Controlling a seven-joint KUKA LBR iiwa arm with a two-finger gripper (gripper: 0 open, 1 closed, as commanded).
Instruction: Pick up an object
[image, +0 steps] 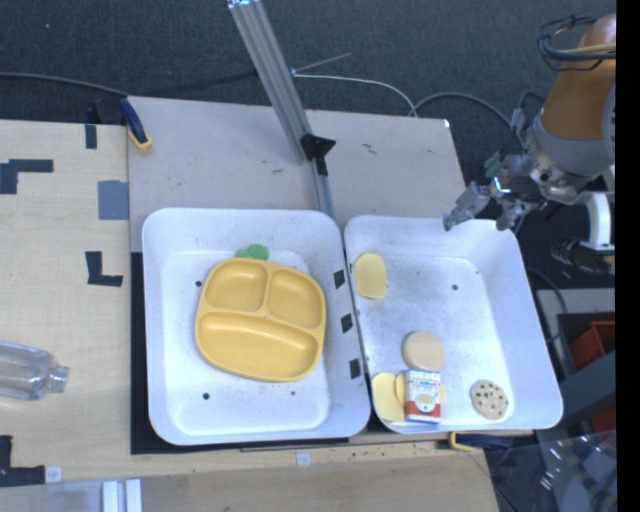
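My gripper (478, 212) hangs above the far right corner of the right bin (455, 275), its two fingers spread apart with nothing between them. Below it in that bin lie a yellow oval piece (370, 275), a tan round piece (424, 351), a small red-and-white carton (424, 396), a yellow piece (388, 396) next to the carton and a cookie (489, 399). None of them touches the gripper.
The left bin (165, 300) holds a yellow divided plate (261, 318) with a green item (253, 252) peeking out behind it. A metal pole (278, 80) slants across the bench behind the bins. A clear bottle (28, 370) lies at the far left.
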